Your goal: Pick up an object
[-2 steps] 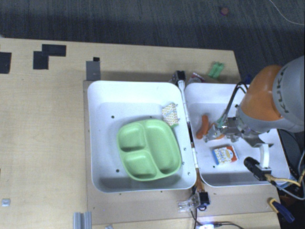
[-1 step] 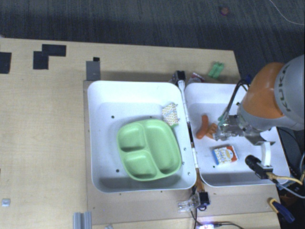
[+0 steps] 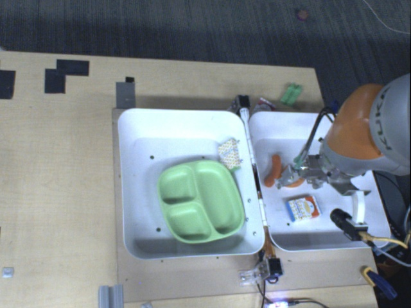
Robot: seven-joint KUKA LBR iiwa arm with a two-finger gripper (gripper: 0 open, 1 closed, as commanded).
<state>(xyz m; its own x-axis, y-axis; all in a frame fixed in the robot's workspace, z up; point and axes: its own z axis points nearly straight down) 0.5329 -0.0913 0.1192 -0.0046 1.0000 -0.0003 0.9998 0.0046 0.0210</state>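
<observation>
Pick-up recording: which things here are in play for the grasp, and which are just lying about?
In play: pincer; orange sausage-shaped toys beside it; small packet, right bin.
Lying about: green divided plate and patterned scrap, left bin; green item on bench.

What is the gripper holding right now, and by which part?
Cannot be told: the gripper sits over the orange pieces in the right bin.
</observation>
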